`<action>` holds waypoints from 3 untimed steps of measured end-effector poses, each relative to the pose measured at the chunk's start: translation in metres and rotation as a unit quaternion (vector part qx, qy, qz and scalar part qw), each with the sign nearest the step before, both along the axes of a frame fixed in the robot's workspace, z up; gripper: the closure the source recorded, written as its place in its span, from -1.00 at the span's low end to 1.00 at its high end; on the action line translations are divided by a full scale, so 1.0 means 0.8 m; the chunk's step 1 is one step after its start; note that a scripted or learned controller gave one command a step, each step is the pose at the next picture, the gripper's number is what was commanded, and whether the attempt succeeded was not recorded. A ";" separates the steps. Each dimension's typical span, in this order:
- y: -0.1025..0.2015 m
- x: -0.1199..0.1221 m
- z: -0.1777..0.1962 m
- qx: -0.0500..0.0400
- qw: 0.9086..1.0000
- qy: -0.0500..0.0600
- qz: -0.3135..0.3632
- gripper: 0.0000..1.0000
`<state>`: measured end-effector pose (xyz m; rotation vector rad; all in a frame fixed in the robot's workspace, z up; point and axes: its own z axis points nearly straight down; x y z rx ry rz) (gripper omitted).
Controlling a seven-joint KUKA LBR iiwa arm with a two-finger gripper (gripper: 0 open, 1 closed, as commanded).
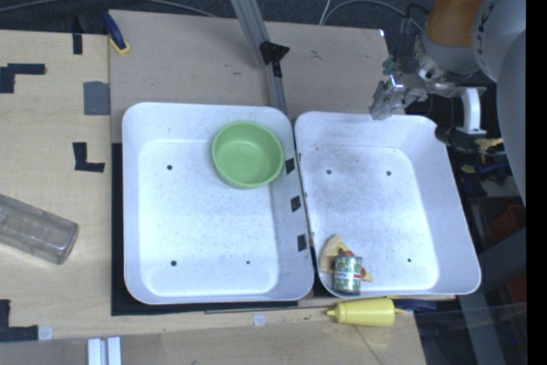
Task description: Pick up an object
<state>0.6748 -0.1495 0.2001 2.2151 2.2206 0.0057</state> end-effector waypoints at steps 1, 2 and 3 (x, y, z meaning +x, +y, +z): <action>-0.006 -0.006 0.076 0.000 1.000 0.000 -0.001 1.00; 0.054 -0.024 0.081 0.001 1.000 0.003 0.001 1.00; 0.111 -0.041 0.083 0.001 1.000 0.004 0.002 1.00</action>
